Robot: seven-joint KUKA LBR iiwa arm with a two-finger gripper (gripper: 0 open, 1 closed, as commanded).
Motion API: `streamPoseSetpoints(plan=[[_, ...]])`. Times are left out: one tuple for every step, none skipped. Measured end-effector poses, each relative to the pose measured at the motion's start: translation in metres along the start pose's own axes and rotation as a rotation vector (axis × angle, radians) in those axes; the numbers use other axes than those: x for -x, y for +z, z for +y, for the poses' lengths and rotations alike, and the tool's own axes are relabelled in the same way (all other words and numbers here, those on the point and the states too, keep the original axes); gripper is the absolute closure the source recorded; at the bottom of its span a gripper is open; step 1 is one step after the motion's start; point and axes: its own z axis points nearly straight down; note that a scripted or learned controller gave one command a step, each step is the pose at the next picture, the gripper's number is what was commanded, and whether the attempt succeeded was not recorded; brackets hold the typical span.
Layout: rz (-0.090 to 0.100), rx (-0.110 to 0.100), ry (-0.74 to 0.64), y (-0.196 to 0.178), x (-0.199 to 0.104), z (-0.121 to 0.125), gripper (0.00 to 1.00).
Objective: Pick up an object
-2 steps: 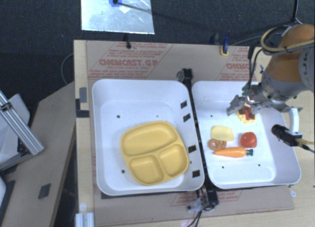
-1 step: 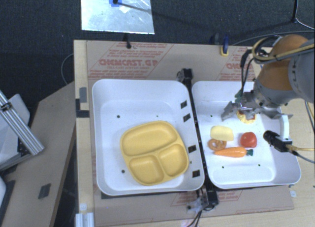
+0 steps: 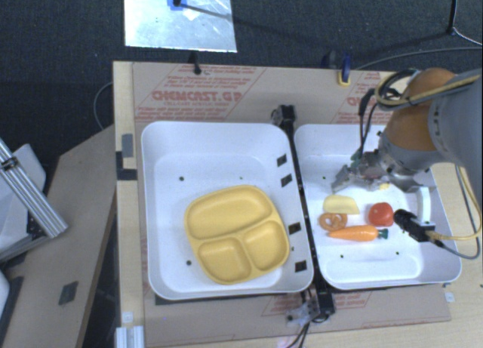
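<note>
In the right bin (image 3: 377, 271) lie a pale yellow wedge (image 3: 341, 204), a red tomato (image 3: 381, 213), an orange ring-shaped piece (image 3: 332, 221) and an orange carrot (image 3: 355, 234) with a green tip. My gripper (image 3: 352, 177) is low in this bin, just above and behind the yellow wedge, at the end of the grey arm that reaches in from the right. Nothing shows in its grasp.
The left bin (image 3: 173, 158) holds a yellow divided tray (image 3: 236, 233) with three compartments. A black divider (image 3: 294, 180) runs between the two bins. The back of the right bin, near the gripper, is bare white floor.
</note>
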Motion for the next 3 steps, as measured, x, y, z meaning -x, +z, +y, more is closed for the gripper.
streamPoseSetpoints(plan=[[-0.001, 0.004, 0.000, -0.013, 0.000, 0.001, 1.00], [-0.001, 0.006, -0.004, -0.065, -0.010, 0.000, 1.00], [-0.001, 0.007, -0.004, -0.126, -0.016, -0.003, 1.00]])
